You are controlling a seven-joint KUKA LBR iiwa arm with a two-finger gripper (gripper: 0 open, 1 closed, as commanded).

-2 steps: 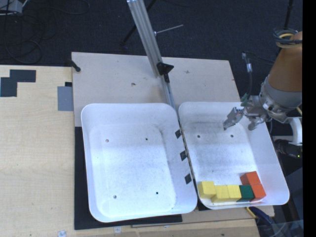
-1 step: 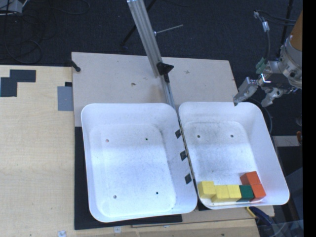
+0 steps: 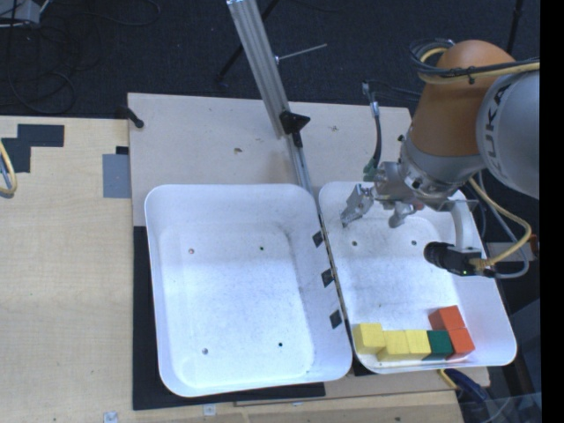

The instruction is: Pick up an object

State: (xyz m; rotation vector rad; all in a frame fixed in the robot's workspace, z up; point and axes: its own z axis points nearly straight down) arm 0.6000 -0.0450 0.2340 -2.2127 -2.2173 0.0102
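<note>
Blocks [image 3: 412, 338] sit lower right of frame; gripper [image 3: 377, 208] hangs open, empty (upper right bin [image 3: 388, 271]). You'd descend squarely over one.

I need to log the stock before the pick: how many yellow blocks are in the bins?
2, both in the right bin along its near wall: one yellow block at the row's left end, another beside it. A seam between further blocks may be unclear.

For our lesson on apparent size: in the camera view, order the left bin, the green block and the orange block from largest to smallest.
1. Left bin.
2. Orange block.
3. Green block, partly hidden by its neighbours, so this last place is unsure.
</note>
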